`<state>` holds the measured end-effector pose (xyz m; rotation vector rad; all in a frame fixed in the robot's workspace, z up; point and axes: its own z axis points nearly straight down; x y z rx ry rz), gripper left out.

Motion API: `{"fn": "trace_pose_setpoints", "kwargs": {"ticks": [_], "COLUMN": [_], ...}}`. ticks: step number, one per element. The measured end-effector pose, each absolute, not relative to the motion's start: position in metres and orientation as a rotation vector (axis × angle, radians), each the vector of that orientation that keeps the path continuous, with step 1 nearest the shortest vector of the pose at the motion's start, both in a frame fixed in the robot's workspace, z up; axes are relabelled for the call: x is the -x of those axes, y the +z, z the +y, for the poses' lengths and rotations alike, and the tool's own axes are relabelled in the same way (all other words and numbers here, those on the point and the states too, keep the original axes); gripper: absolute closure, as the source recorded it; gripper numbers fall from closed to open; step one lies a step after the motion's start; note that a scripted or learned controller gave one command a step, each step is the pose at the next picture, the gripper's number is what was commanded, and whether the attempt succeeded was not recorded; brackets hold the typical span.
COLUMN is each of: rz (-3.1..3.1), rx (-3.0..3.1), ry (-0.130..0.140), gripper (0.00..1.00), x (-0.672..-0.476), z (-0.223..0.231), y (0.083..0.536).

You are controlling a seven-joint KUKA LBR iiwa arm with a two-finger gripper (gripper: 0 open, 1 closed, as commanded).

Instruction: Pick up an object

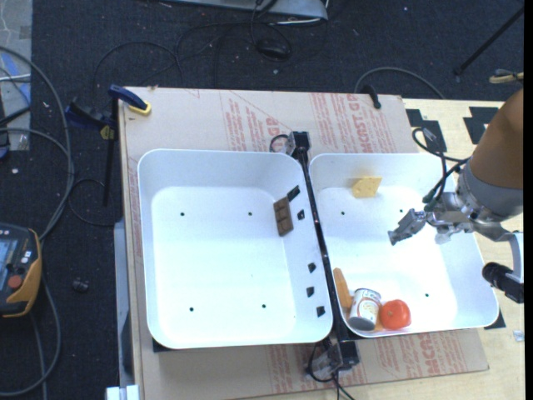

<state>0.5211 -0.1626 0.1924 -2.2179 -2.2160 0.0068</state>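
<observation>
My gripper [405, 227] hangs over the middle of the right bin [466, 265], on the arm that reaches in from the right, and nothing shows under it. A yellow wedge [366, 187] lies near that bin's back wall, up and left of the gripper. In the bin's front left corner sit an orange carrot [341, 286], a small tin can [364, 307] and a red tomato [396, 313], well below the gripper. A brown chocolate bar [284, 215] lies in the left bin [166, 182] against its right wall.
A dark divider [312, 240] runs between the two bins. Both stand on a cardboard sheet [216, 115] on the bench. Cables and a yellow-handled clamp [132, 100] lie beyond the bins, at the back left.
</observation>
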Motion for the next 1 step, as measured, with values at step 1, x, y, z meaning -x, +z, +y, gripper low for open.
{"fn": "trace_pose_setpoints", "kwargs": {"ticks": [1], "rz": [-2.222], "rx": [2.221], "ry": [0.000], "gripper": [0.00], "x": [-0.5228], "z": [-0.1624], "y": [0.1959]}}
